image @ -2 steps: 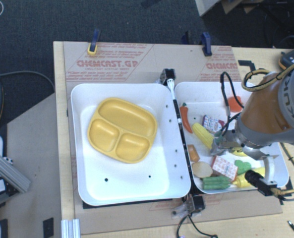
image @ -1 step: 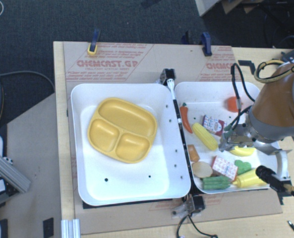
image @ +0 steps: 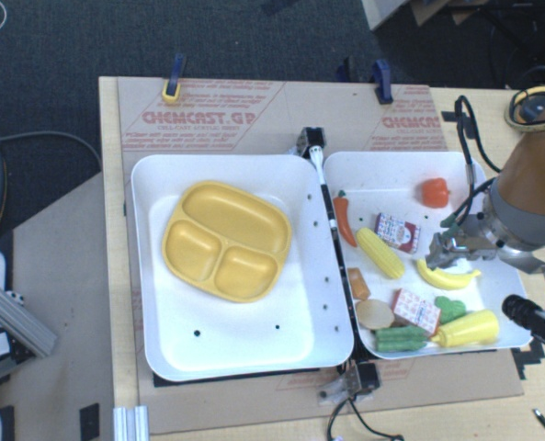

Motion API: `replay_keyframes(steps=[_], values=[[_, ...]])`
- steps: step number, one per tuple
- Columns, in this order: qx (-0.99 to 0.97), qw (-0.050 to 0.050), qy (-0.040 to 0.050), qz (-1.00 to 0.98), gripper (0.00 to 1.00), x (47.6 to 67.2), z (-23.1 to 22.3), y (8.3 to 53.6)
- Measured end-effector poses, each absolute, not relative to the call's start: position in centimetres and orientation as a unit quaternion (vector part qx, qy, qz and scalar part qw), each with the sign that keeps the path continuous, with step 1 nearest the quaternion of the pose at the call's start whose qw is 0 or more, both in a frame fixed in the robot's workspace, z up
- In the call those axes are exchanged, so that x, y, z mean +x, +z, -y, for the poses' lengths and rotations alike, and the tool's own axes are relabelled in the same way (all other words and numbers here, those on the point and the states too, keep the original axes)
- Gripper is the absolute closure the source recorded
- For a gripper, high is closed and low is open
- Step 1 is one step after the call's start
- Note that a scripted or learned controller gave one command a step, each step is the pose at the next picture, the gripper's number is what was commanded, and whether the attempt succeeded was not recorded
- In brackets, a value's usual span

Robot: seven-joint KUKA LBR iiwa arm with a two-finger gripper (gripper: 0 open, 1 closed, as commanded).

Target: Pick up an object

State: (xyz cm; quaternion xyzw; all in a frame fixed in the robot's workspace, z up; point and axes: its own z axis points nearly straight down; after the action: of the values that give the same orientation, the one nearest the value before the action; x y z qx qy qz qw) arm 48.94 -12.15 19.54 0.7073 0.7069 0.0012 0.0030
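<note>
gripper (image: pixel 448 250) sits low in the right bin (image: pixel 493 175), right over the banana (image: pixel 448 277). can't tell from this angle if the fingers are apart, together or clamped on anything; metal parts blur into each other. banana lies just below the fingers, touching or almost, curved tips pointing up toward them.

risks: banana is smooth hard plastic and curved, so a pinch off its middle could squirt it sideways. corn cob (image: pixel 380 252) lies just left of the fingers, red-white carton (image: pixel 397 231) up-left of them, close enough that a finger could land on one and nudge it. clutter further down from the fingers — green piece (image: pixel 450 310), yellow block (image: pixel 468 329), checkered box (image: pixel 416 310) — leaves the banana little room to slide before it jams. grasp may close on nothing.

materials: all toy food, glossy moulded plastic; corn bumpy, cartons flat-sided and printed. small orange-red round piece (image: pixel 435 192) sits well above the fingers. bins are thin white shallow trays with rounded corners. far left of the fingers, a matte yellow divided plate (image: pixel 225 241) with three wells lies in the left bin (image: pixel 162 320).
</note>
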Motion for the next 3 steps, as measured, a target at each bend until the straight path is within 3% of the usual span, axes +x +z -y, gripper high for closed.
replay_keyframes(steps=[1, 3], values=[[0.707, 0.003, 0.0013, -0.707, 1.00, 49.1, 12.2, 22.7], [0.705, 0.001, 0.0016, -0.709, 1.00, 55.3, 3.2, 23.8]])
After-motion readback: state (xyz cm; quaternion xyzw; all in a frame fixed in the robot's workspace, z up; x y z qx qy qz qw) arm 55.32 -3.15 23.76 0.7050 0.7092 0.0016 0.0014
